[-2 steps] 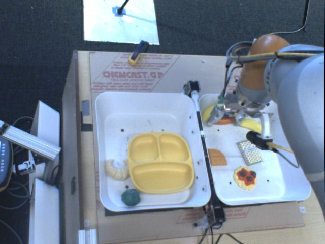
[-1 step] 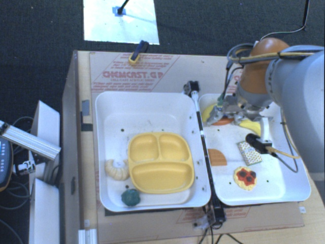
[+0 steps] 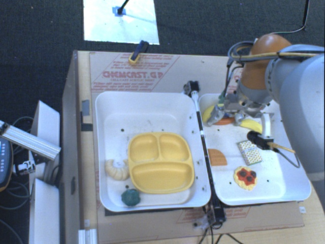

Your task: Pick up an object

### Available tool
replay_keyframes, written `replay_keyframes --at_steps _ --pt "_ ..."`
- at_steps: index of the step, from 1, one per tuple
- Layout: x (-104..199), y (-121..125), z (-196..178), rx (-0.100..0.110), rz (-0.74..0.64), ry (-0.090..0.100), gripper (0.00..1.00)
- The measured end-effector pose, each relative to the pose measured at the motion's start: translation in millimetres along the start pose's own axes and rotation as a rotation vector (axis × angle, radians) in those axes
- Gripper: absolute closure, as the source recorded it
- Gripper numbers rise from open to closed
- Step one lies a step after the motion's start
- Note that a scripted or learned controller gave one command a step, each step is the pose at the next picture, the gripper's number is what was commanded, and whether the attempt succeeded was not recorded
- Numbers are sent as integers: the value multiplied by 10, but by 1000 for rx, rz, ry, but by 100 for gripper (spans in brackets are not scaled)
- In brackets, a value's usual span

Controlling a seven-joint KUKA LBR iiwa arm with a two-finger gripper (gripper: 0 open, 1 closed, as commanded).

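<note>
My gripper (image 3: 222, 112) hangs low over the back left corner of the right bin (image 3: 284, 187). Directly under it lie a yellow banana-like piece (image 3: 207, 115) and an orange piece (image 3: 226, 120), both partly hidden by the gripper. Another yellow piece (image 3: 251, 124) pokes out just to the right. Whether anything is gripped is hidden from this angle. Further forward in the same bin are a checkered green-and-white block (image 3: 250, 152), an orange half-disc (image 3: 217, 157) and a small yellow pizza with red spots (image 3: 245, 177).
The left bin (image 3: 109, 111) holds a yellow divided plate (image 3: 160, 162), a pale croissant (image 3: 117, 169) and a dark green lump (image 3: 130, 197). A black rod (image 3: 199, 121) runs along the seam between the bins. The arm (image 3: 294, 80) covers the right bin's back right.
</note>
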State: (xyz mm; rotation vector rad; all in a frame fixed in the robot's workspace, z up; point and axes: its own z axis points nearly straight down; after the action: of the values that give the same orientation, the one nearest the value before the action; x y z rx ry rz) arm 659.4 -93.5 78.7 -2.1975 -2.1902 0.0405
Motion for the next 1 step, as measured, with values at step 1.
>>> replay_keyframes --at_steps 1 --pt "19 -2 -1 -1 2 -5 0"
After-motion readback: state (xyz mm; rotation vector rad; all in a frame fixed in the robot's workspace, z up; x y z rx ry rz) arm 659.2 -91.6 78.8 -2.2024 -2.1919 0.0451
